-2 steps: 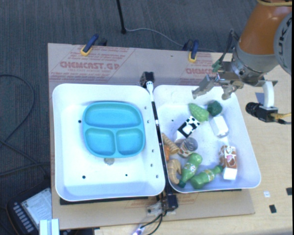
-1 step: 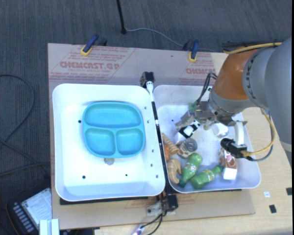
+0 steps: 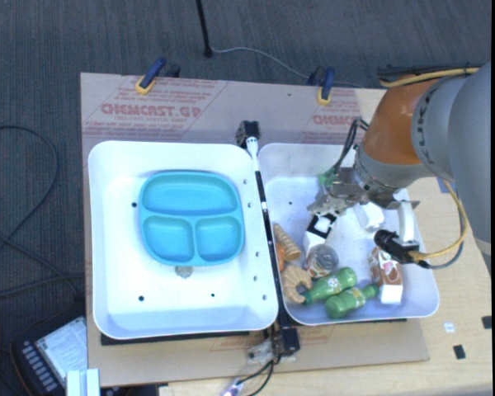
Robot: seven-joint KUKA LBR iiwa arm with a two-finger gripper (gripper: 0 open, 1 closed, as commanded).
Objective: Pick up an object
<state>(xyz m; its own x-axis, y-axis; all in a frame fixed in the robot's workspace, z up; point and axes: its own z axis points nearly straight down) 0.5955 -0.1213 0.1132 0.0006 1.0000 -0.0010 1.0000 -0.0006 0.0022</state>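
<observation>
Object not yet picked: hand [image 3: 340, 195] low in right bin [image 3: 293, 167], above black-and-white block [image 3: 319, 225]; grip state impossible to tell; grasp and lift remaining.

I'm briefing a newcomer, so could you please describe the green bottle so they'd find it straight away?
Start at the right-hand white bin, where the arm reaches in. Along its near edge lies the green bottle, on its side. It is the one bright green piece among the tan and white items there.
</observation>
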